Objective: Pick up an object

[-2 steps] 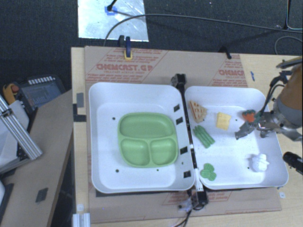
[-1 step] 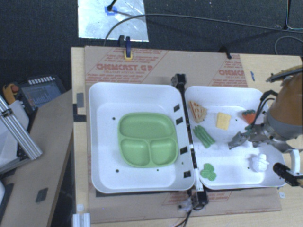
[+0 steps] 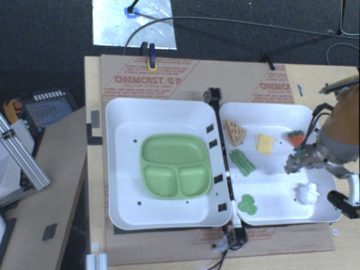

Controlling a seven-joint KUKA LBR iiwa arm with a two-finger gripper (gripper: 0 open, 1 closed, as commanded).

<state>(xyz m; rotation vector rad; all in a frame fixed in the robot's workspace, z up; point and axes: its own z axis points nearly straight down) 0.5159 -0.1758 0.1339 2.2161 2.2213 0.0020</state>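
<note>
Down over the right bin (image 3: 270, 110), the gripper (image 3: 296, 165) hangs at the end of the grey arm (image 3: 340, 134) that reaches in from the right; whether it is open or closed I cannot tell, and nothing shows clearly between its tips. Just below it and a little to its right lies a white crumpled object (image 3: 307, 193). Just above it, near the bin's far right side, sits a small red and orange piece (image 3: 296, 136). To its left and slightly up is a yellow block (image 3: 265, 143), and further left a tan wedge (image 3: 235, 132). Left of the gripper at about its own level lie the green bean pods (image 3: 242, 162), and down to its left a round green piece (image 3: 247, 205). Well apart to the left, the other bin (image 3: 121, 117) holds a green divided plate (image 3: 174, 166).
</note>
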